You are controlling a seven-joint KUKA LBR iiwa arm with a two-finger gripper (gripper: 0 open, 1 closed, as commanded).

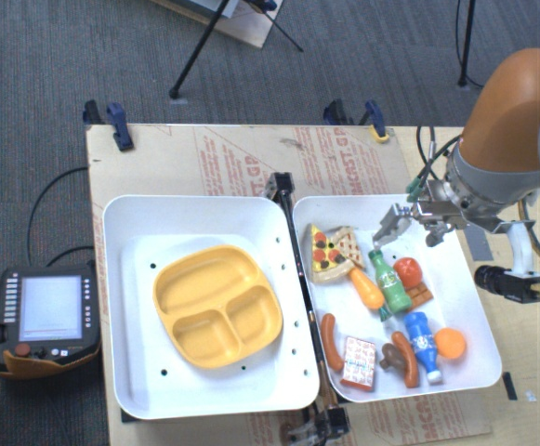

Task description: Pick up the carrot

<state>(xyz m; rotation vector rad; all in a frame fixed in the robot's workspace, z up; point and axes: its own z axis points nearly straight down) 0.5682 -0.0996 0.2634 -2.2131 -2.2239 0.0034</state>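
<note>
The carrot is a short orange piece lying slantwise in the right bin, between a pizza slice and a green bottle. My gripper hangs over the bin's upper part, up and to the right of the carrot and apart from it. It is open, its two fingers spread wide with nothing between them. The orange-banded arm comes in from the right.
The right bin also holds a tomato, a sausage, a blue bottle, an orange ball, a cracker box and a brown pretzel. A yellow divided plate lies in the left bin.
</note>
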